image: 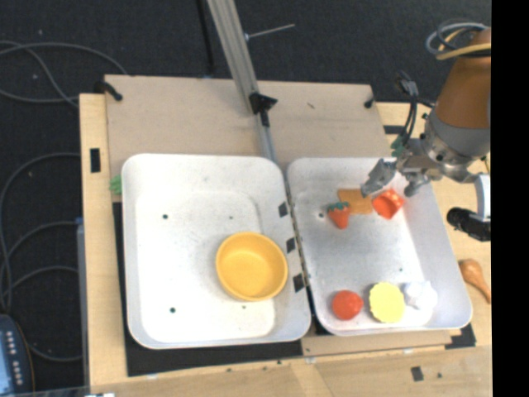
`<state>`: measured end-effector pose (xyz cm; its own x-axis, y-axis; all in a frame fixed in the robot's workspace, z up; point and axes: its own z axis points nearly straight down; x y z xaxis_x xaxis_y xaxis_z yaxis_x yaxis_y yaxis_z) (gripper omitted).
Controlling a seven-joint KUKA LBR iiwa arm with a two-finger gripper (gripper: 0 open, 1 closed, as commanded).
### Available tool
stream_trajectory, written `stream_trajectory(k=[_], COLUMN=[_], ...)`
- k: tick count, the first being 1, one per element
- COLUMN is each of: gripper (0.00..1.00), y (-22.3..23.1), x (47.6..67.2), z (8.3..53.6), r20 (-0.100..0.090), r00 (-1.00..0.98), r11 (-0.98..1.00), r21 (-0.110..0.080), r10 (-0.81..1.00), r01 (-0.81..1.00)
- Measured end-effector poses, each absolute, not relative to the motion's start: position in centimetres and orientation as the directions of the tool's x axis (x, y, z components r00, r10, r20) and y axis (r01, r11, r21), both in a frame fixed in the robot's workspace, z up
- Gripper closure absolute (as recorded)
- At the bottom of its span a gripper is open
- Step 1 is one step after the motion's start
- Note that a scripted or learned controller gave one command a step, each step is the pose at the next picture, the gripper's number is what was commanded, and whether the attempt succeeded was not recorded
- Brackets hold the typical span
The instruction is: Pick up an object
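the gripper [393, 182] hangs over the right bin [430, 246], fingers spread, nothing between them. an orange-red object [387, 205] lies just beneath it, touching a tan block [355, 199] to its left.

a pale wooden worktop [190, 118] fills the middle of the frame, its bare board showing along the top and left sides. around it lies a dark, speckled carpet floor [74, 23], with thin cables [37, 60] looping across it at the upper left and down the left edge. a grey metal rail [235, 40] slants from the top centre down onto the worktop. the light is even, with soft shadows.
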<state>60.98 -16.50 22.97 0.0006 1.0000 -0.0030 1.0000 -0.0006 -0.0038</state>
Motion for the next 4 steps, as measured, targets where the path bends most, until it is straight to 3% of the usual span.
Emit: stream_trajectory(k=[2,3,4], gripper=[0.0,1.0,1.0], y=[-16.2,-16.3,-16.4], x=[60.8,61.1,62.0], z=[12.2,13.7,18.4], r20=[-0.003,-0.002,-0.001], r00=[0.001,0.005,-0.003], r11=[-0.001,-0.005,0.003], r21=[-0.005,0.004,0.007], r10=[1.0,1.0,1.0], r01=[1.0,1.0,1.0])
